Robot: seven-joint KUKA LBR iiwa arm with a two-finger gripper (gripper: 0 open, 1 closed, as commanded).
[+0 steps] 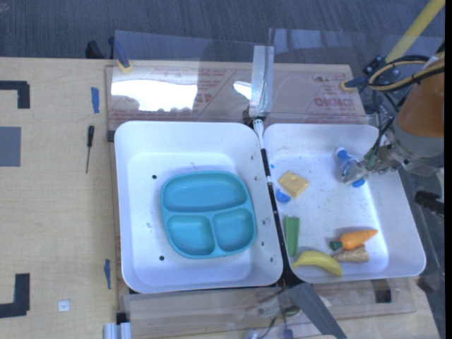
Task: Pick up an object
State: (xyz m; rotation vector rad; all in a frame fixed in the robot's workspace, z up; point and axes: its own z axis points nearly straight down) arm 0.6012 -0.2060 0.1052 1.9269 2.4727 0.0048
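Observation:
The right bin (395, 210) holds several small items. A yellow cheese wedge (293, 183) lies near its left wall, with a small blue piece (282, 196) beside it. Farther forward a green piece (291, 233) lies next to a yellow banana (318, 261). An orange carrot (357, 238) rests on a tan piece (351, 255) near the front. My gripper (350, 168) hangs low over the bin's upper right part, its two blue fingertips (342, 154) apart with nothing between them. It is well right of the cheese wedge and touches no item.
The left bin (134, 154) contains a teal divided plate (208, 214). A clear panel (183, 83) and a metal divider post (261, 80) stand behind the bins. Yellow and black cables (395, 73) hang by the arm at the upper right.

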